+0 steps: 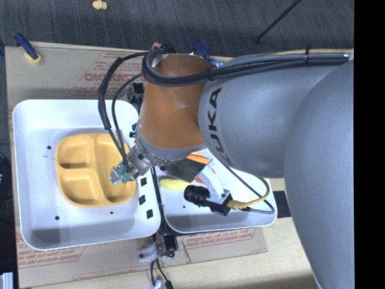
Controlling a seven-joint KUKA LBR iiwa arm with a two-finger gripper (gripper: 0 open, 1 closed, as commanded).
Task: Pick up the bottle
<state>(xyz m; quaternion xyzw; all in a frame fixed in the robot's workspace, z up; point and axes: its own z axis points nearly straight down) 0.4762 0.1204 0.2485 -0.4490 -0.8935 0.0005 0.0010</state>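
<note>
Hand [123, 173] sits low over the yellow tray [90, 167] in the left bin [30, 161]; grip state unclear. Can't spot the bottle — arm [252, 113] hides the right bin [252, 218]. Risk: blind grab snags the tray.

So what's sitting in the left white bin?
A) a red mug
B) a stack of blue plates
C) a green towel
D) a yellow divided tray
D: a yellow plastic tray with compartments lies flat in the left shallow white bin, with the arm's hand over the tray's right edge.
</note>
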